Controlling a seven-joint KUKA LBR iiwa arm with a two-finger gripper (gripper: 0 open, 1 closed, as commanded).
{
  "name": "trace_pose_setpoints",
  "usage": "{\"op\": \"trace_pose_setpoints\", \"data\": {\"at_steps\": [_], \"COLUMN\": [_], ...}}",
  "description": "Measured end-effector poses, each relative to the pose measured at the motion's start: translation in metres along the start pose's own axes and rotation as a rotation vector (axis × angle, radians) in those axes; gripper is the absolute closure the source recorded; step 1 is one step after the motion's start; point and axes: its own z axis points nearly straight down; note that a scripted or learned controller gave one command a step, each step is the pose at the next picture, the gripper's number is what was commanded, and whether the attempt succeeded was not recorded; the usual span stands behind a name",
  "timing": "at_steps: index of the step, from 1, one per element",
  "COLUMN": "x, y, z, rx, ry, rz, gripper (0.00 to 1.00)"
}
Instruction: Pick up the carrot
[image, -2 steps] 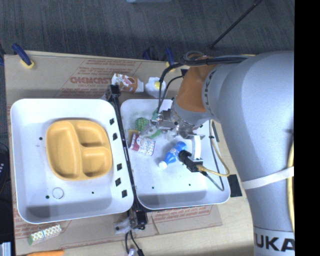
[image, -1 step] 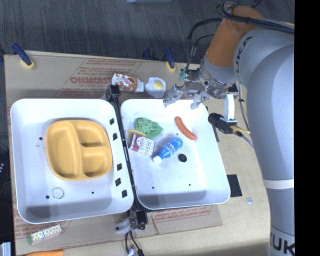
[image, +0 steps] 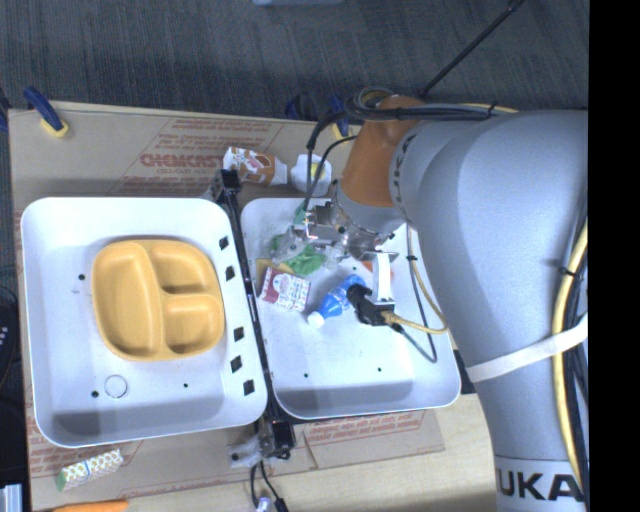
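My gripper (image: 318, 236) hangs low over the back of the right bin (image: 400, 385), right above a green item (image: 303, 263). A thin orange sliver (image: 263, 265) pokes out beside the red and white carton (image: 285, 291), close to the bin's left wall. It may be the carrot, but most of it is covered. The arm's grey body and orange band hide the bin's back right part.
A blue bottle with a white cap (image: 333, 301) lies right of the carton. The left bin (image: 60, 400) holds a yellow divided plate (image: 158, 297). Small packets lie on the cardboard behind the bins (image: 250, 163) and at the front left (image: 90, 467).
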Motion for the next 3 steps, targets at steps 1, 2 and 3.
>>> {"op": "trace_pose_setpoints", "data": {"at_steps": [1, 2, 3], "x": [-0.015, -0.014, -0.070], "y": [0.021, 0.020, 0.013], "z": [-0.186, -0.195, -0.239], "rx": [-0.006, -0.002, -0.005], "ry": [-0.002, -0.002, -0.002], "rz": [-0.101, -0.107, -0.218], "gripper": [0.00, 1.00, 1.00]}}
